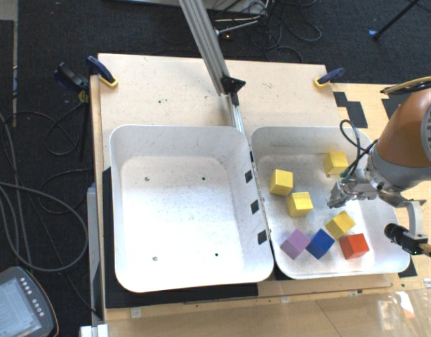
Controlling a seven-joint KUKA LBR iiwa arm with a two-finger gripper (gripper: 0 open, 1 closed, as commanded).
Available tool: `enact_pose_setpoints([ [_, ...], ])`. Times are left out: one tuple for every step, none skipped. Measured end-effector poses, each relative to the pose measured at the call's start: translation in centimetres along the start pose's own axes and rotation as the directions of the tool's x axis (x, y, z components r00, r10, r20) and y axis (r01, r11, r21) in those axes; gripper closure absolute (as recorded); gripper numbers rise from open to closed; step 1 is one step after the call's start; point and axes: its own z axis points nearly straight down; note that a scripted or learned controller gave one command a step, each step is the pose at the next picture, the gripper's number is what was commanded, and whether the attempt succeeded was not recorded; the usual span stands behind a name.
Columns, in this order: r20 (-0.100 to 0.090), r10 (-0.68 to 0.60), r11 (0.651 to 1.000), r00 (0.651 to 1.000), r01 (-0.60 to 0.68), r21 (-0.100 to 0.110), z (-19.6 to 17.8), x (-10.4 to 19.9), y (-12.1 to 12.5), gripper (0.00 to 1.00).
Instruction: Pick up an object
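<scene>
I see four yellow blocks [281, 182], one purple [295, 244], one blue [320, 243], one red [354, 246], in a speckled white bin [391, 262] on the beige table [173, 90].

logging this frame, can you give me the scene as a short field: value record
bins: left bin and right bin, side by side
yellow blocks: four
other blocks: purple block, blue block, red block
blocks location: all in right bin
gripper: over right bin, between yellow blocks
held: nothing seen between its fingers
</scene>
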Motion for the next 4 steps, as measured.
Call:
enact_pose_setpoints([
  [0.002, 0.001, 1.0, 1.0, -0.001, -0.003, -5.1, -0.9, -0.3, 1.0],
  [0.003, -0.003, 1.0, 1.0, 0.003, -0.005, -10.4, -1.0, -0.1, 1.0],
  [-0.001, -0.008, 1.0, 1.0, 0.008, 0.0, -11.6, 4.1, -0.4, 1.0],
  [-0.002, -0.009, 1.0, 1.0, 0.009, 0.002, -10.7, 9.6, -0.4, 1.0],
])
